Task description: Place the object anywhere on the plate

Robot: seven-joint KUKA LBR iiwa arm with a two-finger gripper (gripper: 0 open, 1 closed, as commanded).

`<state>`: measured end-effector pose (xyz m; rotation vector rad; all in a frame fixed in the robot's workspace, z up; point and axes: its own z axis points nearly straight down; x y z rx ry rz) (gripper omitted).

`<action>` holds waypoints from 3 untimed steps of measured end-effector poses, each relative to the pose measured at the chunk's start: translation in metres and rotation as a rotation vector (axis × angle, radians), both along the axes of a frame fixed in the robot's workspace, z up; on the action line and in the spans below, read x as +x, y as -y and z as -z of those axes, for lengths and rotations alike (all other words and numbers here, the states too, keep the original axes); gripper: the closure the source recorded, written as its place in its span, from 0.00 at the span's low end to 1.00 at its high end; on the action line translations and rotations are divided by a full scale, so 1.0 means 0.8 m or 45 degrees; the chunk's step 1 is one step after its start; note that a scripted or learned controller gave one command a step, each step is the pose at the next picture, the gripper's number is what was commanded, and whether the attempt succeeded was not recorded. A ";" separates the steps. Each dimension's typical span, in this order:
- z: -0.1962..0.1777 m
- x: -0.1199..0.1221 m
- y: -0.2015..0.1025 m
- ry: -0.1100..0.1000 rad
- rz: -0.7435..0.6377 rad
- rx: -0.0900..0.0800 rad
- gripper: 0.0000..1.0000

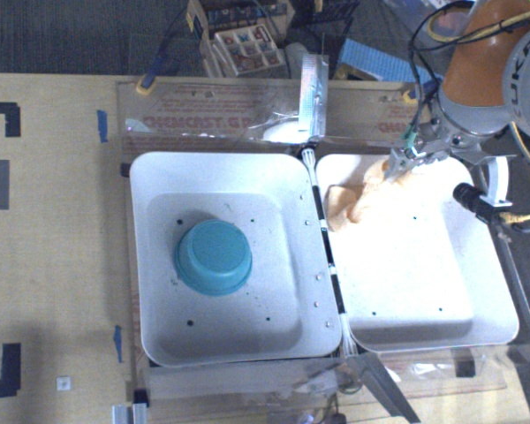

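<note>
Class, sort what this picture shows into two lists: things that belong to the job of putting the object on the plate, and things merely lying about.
Belongs to the job:
gripper
pale orange object, right bin
blue plate, left bin

Lying about:
box of cards behind the bench
blue tape on the bench

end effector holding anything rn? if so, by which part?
Looks like yes: the end effector pinches the pale orange soft object by its upper right end, over the right bin.
</note>
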<state>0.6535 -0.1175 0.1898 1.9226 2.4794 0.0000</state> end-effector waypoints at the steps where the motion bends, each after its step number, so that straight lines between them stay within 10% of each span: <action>1: -0.045 0.001 0.001 0.002 0.000 0.001 1.00; 3: -0.048 -0.015 -0.120 -0.002 -1.017 0.001 1.00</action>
